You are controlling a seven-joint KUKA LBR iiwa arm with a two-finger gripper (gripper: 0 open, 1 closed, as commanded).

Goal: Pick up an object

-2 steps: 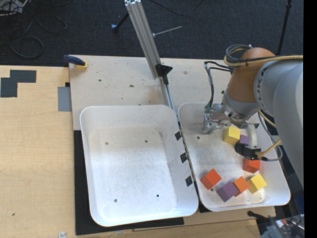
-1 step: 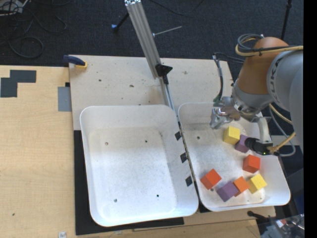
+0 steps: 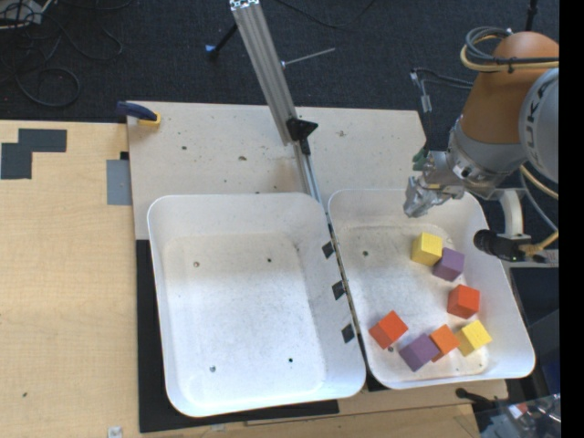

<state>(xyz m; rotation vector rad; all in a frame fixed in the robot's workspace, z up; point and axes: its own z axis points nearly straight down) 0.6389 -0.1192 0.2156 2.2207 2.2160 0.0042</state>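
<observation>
- pale bench [image 3: 210, 153] with a dark floor behind it; two shallow white bins sit side by side on it, the left bin [image 3: 182, 217] and the right bin [image 3: 520, 354].
- my pincer [image 3: 422, 199] hangs over the far left corner of the right bin, near its rim, carrying nothing that i can see.
- from this angle i cannot tell how my pincer is set.
- all the blocks lie in the right bin: a yellow block [image 3: 426, 248] touching a purple block [image 3: 448, 265] nearest to me, a red block [image 3: 464, 300] just beyond them.
- along the near edge lies a cluster: an orange block [image 3: 390, 328], a second purple block [image 3: 419, 351], a small orange block [image 3: 444, 339] and a second yellow block [image 3: 474, 336], packed close.
- judgement: the step in hand is the approach; no block is taken yet.
- judgement: the yellow block is the nearest target. the next move calls for shifting toward the near side, lining up over it, then descending so as to clear the purple neighbour pressed against it.
</observation>
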